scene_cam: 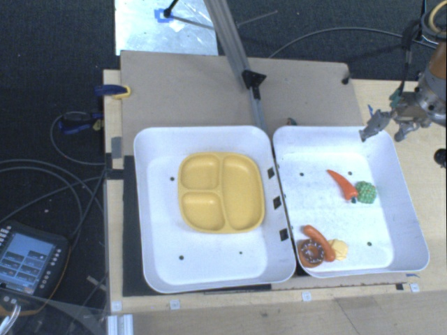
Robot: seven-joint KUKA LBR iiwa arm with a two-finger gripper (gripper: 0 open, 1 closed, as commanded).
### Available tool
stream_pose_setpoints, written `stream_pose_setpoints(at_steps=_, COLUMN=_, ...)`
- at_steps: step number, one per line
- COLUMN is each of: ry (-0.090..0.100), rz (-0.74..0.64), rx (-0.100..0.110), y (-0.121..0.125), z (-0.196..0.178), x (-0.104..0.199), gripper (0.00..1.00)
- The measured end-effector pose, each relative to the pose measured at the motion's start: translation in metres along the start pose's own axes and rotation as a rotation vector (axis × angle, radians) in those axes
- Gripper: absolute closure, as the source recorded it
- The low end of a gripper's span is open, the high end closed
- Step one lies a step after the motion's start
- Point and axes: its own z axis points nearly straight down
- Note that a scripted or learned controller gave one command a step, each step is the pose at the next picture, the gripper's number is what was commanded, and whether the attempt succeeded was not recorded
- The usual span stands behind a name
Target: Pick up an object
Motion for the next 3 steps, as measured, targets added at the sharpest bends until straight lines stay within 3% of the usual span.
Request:
stream_pose_setpoints(at_steps=1, ry=-0.001, rz=-0.001, rx=0.0, y=0.0, z=0.0, x=0.0, gripper=0.0)
stream_pose_setpoints(at_steps=3, ry=0.001, rz=0.007, rx=0.004, y=-0.017, z=0.099, x=-0.006, gripper=0.0)
